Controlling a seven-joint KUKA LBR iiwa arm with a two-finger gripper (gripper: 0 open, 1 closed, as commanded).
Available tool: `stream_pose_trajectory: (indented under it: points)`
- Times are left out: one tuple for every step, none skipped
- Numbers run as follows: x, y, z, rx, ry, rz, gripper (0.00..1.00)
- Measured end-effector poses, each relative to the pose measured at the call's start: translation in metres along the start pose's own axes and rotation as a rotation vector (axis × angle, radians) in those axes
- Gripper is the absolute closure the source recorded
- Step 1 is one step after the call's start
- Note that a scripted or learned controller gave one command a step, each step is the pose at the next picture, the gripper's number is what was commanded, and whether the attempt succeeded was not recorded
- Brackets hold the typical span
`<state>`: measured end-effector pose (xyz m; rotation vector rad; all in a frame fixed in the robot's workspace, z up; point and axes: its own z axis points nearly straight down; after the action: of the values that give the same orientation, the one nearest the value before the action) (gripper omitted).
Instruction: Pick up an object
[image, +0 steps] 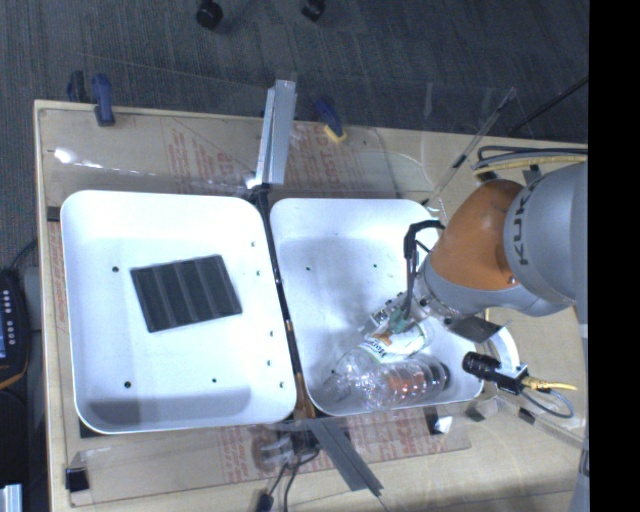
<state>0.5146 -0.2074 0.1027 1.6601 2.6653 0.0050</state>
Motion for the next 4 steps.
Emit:
stream_pose_trajectory:
  points:
    - [0.04,0.041,-0.09,0.003,-0.001,0.247,1.0]
    - [0.04,0.041,-0.09,0.003,-0.001,0.248,0.0]
    - [0.017,0.046,-0.031,-0.029,-0.029,0.132,0.0]
    - [0.006,0.039,0.01,0.002,-0.002,0.049,0.0]
